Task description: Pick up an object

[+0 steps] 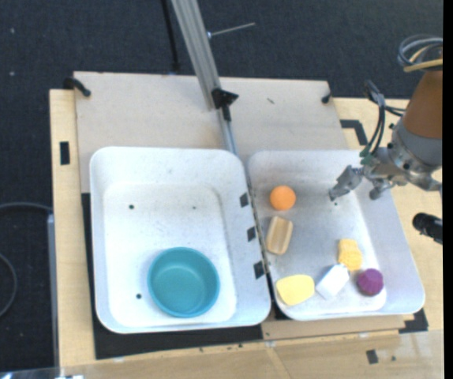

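- Approach step, by the look of it: tool point(358, 185) at the right of the frame, over the upper right part of the right bin point(305, 168), with nothing between its fingers.
- Fingers spread apart, one grey prong reaching left toward the bin's middle, the other nearer the bin's right rim; open and empty.
- Candidates for picking all in the right bin: orange ball point(282, 198) at centre frame, nearest the tool and well apart from the prongs.
- Just below the ball, tan block point(278, 235) close to the bin's left wall.
- Along the lower edge of that bin: pale yellow piece point(295, 289), small white block point(332, 280) touching or nearly touching it, yellow lumpy toy point(350, 254) just above the white block, purple ball point(370, 281) at the lower right corner.
- Next move, as a judgement: choose one object, centre the open fingers over it, descend, close. Orange ball likely the easiest reach, though round and apt to roll away.
- Lower cluster packed tight; risk of nudging neighbours or pinching two at once.
- Tan block near the wall, leaving little room for a finger on that side.
- Elsewhere: left bin point(132, 180) with a teal bowl point(183, 281) in its lower part; slanted metal pole point(199, 46) from the top of the frame down to the gap between the bins; neither in the tool's way.
- Tabletop point(290, 101) bare behind the bins.
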Controlling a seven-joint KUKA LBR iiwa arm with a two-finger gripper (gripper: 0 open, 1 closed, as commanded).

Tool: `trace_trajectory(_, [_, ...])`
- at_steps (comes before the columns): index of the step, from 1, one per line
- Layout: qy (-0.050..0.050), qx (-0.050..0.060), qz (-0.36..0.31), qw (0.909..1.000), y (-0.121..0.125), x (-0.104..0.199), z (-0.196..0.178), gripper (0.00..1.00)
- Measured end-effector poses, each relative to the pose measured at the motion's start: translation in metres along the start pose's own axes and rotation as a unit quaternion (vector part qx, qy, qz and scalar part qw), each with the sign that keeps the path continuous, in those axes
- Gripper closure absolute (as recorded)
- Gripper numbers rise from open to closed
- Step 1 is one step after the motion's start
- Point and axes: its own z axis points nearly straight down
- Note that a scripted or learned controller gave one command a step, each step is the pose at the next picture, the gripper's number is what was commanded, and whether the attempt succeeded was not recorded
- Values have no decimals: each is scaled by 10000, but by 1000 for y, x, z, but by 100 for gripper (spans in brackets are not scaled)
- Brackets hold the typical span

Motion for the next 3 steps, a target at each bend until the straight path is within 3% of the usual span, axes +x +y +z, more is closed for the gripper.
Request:
trace_trajectory(1, [-1,0,-1,10000,0,0,0,0])
trace_trajectory(3, [2,29,17,10000,-11,-4,111,0])
